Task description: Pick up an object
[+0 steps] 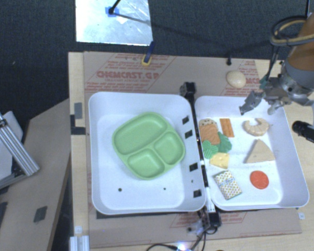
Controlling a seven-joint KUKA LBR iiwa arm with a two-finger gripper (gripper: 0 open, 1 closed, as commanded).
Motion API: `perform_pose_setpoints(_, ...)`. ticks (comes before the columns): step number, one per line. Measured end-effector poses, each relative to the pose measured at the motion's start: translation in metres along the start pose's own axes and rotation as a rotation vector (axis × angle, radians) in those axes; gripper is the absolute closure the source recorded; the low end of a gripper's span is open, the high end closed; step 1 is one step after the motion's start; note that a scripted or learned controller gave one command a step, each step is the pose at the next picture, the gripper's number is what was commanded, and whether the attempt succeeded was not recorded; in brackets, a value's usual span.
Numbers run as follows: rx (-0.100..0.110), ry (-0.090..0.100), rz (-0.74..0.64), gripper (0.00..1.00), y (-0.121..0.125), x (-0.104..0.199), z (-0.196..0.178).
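The cardboard sheet (131, 72) under the bins reads "CHEMCAST G P" in red, beyond the left bin (102, 140) that holds a green divided plate (149, 145). The end effector (260, 104) hangs with fingers spread and holding nothing over the right bin's (293, 156) far edge, just beyond the croissant (256, 127). A beige egg (235, 78) lies on the cardboard beyond that bin.

The scene is viewed from one fixed camera set above the tan wooden desk (52, 140), looking down at a slant. Both shallow white plastic bins, the left (102, 140) and the right (290, 150), are framed whole from a moderate distance. The dark carpeted floor (26, 35) is taken in along the top, and the grey arm with its orange band (306, 56) is seen entering from the right edge.
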State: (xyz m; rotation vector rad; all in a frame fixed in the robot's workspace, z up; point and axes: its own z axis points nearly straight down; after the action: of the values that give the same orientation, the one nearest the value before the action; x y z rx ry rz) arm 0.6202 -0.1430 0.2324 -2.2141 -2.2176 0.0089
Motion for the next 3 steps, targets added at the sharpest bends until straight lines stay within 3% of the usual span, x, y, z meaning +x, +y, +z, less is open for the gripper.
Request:
perform_pose_setpoints(1, -0.011, -0.002, -0.002, 0.0, 0.002, 0.0, -0.007)
perform_pose_setpoints(3, -0.008, -0.001, 0.0, 0.0, 0.002, -0.004, 0.097)
